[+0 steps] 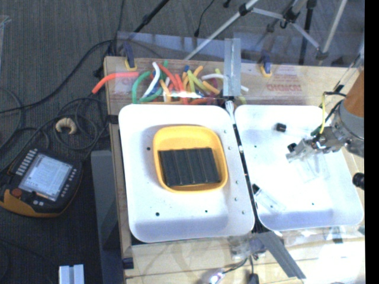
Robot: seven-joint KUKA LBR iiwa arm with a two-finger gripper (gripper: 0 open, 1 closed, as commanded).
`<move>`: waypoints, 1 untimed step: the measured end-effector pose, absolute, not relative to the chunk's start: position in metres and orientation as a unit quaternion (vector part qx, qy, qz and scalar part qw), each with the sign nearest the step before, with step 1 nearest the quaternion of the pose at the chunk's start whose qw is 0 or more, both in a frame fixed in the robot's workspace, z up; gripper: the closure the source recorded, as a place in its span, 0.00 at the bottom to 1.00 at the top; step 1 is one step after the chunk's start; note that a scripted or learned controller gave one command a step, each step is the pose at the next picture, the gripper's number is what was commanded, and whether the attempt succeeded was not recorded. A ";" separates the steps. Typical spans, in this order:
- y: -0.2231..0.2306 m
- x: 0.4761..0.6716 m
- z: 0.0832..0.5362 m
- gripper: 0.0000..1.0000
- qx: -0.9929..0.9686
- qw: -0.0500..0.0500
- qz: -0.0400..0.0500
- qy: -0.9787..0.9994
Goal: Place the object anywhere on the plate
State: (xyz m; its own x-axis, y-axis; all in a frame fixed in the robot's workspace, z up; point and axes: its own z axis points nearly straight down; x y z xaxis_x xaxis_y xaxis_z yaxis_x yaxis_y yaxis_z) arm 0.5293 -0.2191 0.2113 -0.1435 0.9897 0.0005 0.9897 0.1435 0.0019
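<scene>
Looking down on the bench (177, 259), we see two shallow white bins side by side. The left bin (136, 206) holds a yellow plate (160, 142) near its middle, with a dark ridged block (188, 167) lying on it. The right bin (331, 206) holds the task's likely object, a small black piece (280, 126), near its far edge and well apart from the plate. The arm (355, 108) reaches in over that bin's right edge, and its gripper (302, 149) hangs over the bin's middle, near the piece but not on it. We cannot tell how its jaws stand; nothing shows between them.

We judge the main risk to be a missed grasp: the piece is tiny and may slip or skid away. Carrying it across the wall between the bins could also knock it loose, and the block leaves little bare plate.
</scene>
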 end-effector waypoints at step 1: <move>-0.176 0.484 0.176 1.00 0.622 -0.001 0.000 0.783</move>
